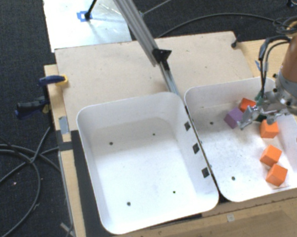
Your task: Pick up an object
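Blocks are lying loose in the right bin (227,189) while the gripper (249,117), its claw state unclear, is hovering beside the purple block (232,118), probably its target.

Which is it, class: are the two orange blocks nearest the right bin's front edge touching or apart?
Touching. The camera view shows the upper orange block and the lower orange block meeting corner to edge, with no white bin floor between them.
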`<state>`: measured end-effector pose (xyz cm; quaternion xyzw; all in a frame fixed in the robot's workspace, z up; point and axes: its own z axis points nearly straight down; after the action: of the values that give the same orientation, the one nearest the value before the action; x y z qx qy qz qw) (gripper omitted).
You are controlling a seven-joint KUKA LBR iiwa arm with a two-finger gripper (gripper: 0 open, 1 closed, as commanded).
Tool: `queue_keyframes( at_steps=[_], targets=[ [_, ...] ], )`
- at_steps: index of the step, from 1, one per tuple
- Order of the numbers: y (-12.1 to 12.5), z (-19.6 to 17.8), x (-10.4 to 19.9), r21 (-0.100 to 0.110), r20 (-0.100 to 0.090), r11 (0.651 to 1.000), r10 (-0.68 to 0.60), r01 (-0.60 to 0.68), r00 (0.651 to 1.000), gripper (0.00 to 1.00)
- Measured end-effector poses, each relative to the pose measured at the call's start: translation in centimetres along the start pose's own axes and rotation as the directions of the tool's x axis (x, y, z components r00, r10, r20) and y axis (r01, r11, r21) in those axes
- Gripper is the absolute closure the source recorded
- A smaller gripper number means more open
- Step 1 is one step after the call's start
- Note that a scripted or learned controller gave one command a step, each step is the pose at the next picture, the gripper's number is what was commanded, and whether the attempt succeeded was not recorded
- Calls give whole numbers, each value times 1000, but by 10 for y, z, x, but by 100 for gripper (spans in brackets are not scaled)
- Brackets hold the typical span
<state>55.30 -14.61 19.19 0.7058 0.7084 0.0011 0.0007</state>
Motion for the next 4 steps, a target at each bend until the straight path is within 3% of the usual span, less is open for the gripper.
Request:
queue_keyframes(
  at_steps=[1,2,3,4],
  targets=[
    [65,67,-9,2,1,1000,-4,4,1000,0],
    [64,64,-10,1,2,1000,-2,2,1000,0],
    [95,86,7,-1,2,1000,3,-3,1000,0],
    [27,26,-1,0,2,1000,5,-5,1000,0]
  ],
)
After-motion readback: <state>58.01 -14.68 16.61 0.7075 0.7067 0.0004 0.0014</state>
